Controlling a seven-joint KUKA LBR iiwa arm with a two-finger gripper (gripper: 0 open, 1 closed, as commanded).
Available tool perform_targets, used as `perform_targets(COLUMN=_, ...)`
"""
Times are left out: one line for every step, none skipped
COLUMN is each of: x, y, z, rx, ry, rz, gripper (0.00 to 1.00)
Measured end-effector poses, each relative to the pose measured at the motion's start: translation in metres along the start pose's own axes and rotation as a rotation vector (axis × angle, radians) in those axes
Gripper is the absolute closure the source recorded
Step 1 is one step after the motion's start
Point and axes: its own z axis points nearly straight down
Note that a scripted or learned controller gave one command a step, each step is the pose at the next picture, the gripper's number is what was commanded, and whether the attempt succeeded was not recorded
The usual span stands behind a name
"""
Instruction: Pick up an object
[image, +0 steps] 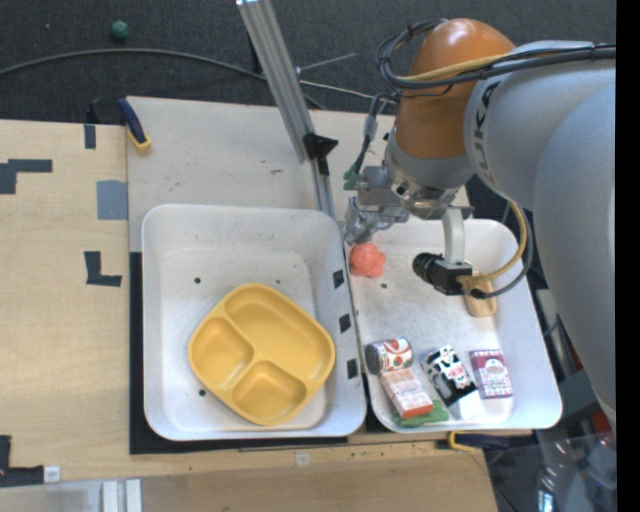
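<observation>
Camera view: pink ball (367, 261) just below jaws (358, 233); their spread unclear.

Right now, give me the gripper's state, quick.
Gripper: just above the orange-pink object in the right bin; whether it is open, closed or holding anything cannot be told.

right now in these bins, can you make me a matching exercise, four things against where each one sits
Things:
1. yellow tray
2. pink ball
3. black-and-white cow toy
4. pincer

Places:
A. right bin, near its front edge
B. left bin
C. just above the pink ball
D. right bin, by the wall shared with the left bin

Pairs: 1-B, 2-D, 3-A, 4-C
</observation>
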Motion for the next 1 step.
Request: perform_targets(x=0.0509, y=0.0072, z=-0.0021, rx=0.0, ry=0.0, rz=0.0, gripper=1.0)
